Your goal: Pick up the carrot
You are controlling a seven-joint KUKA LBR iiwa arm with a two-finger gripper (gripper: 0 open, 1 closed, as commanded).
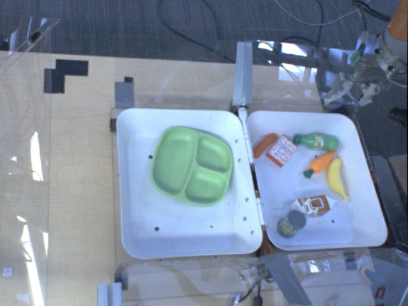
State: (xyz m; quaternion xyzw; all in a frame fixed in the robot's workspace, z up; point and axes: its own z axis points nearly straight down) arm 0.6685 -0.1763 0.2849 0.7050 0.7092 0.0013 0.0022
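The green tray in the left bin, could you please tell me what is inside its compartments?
Nothing lies in the green tray: all three compartments show bare green plastic. It hides the floor of the left bin beneath it, so anything under it cannot be seen.

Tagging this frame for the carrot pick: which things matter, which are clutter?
Job:
carrot, right bin
tool, up past the right bin's far corner

Clutter:
banana, beside the carrot
green bottle
sausage
red carton
can
brown packet
green tray, left bin

I can't read the grey arm's two-finger gripper [349,93] far right, too blurred; its orange-banded wrist [396,27] is frame-cropped.
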